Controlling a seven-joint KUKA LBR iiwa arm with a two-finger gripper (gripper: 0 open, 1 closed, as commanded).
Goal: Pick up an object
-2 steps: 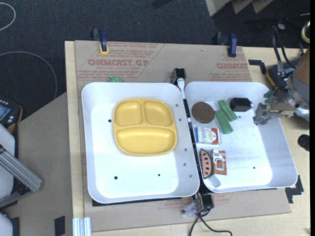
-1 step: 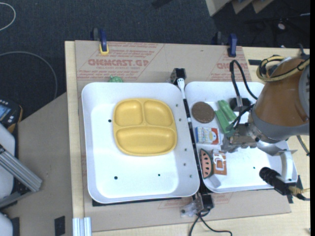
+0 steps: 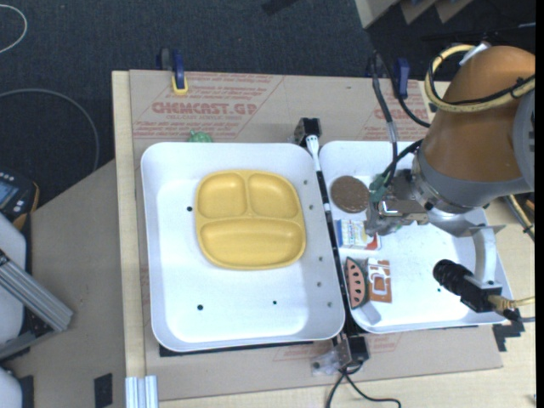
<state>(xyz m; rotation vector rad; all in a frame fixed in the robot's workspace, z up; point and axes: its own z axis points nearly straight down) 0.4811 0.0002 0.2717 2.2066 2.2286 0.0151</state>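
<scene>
Three candidate objects lie in the right bin (image 3: 429, 317): a brown disc (image 3: 349, 194) near the dividing wall, a small printed packet (image 3: 355, 233) just below it, and an orange packet (image 3: 371, 280) nearer the front rim. The tool (image 3: 384, 211) sits low over this bin, just beside the disc and the small printed packet. Whether it is released or clenched cannot be told from this view, and no object can be confirmed in its grasp.

Probable faults from this position:

1. Double contact. The disc and the small printed packet lie close together. A descent between them may catch both edges and secure neither.
2. Slip. All three objects appear flat and low. A closing tool may skate over them or push them along the bin floor.
3. Wall interference. The disc lies near the wall shared with the left bin (image 3: 170, 253). An approach offset toward that side may strike the rim.
4. Empty lift. Closing above the object height yields no grasp.

A yellow plate (image 3: 251, 219) in the left bin lies well apart from the tool.
</scene>
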